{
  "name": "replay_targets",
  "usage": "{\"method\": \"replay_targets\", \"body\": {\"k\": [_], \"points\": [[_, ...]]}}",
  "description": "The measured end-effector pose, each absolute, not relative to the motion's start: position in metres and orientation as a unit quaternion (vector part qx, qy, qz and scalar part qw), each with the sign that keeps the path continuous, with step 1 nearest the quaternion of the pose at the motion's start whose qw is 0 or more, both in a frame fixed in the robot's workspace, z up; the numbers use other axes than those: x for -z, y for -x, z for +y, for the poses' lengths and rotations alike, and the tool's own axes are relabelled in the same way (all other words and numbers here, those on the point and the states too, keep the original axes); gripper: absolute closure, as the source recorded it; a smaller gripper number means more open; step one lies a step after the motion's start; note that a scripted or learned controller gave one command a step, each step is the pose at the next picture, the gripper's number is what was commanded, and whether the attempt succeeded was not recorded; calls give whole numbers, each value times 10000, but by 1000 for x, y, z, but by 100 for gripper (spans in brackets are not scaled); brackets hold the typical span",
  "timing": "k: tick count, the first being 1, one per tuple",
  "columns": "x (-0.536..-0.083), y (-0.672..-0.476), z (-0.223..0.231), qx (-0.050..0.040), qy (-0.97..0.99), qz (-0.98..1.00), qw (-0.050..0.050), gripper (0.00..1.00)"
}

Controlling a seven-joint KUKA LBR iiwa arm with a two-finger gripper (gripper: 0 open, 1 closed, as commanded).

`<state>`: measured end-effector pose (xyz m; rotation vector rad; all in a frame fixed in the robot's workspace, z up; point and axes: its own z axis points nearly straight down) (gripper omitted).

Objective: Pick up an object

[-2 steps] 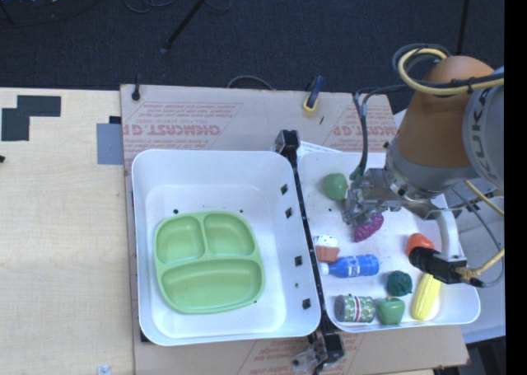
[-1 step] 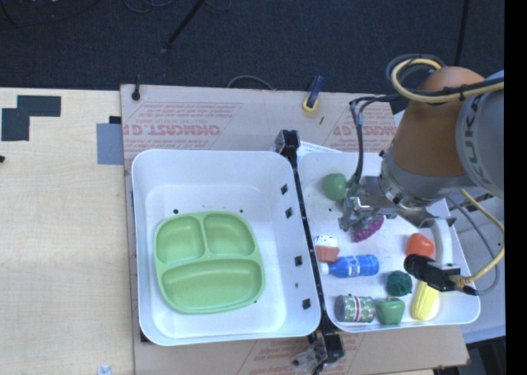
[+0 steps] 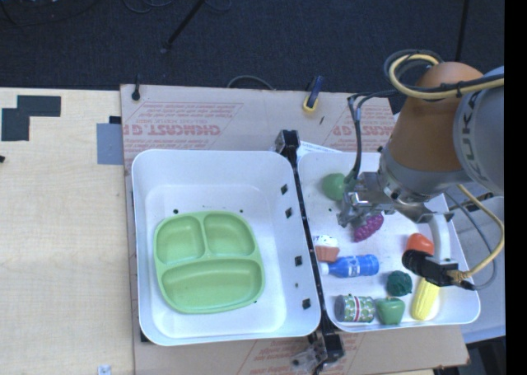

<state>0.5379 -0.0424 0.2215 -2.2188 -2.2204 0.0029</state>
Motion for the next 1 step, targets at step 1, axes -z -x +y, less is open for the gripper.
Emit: {"method": "replay_targets", "body": {"k": [1], "points": [[-225, -528, -50, -13, 7074, -7068, 16, 100]]}}
